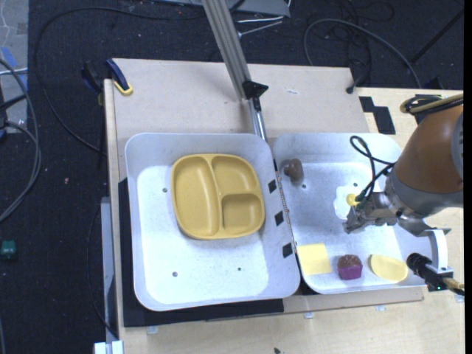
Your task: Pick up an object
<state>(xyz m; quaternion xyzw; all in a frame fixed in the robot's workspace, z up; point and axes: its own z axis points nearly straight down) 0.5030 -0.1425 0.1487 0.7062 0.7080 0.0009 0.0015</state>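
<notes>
Claw (357,216) state unclear, low mid right bin (324,179); open floor leftward.

Robotics lab or test cell, not a home. A plain wooden bench (221,98) sits on dark carpet (59,198), w/ loose black cables (51,72) snaking over the floor on the left & along the top. A slanted metal pole (225,32) rises from the bench's middle, its base frame among more wires. A clamp (118,78) grips the bench's far-left corner; black tape strips (377,113) mark the right side. Two shallow white bins (147,271) lie side by side under an industrial robot arm (431,161), grey w/ an orange band, wires running along it.
</notes>
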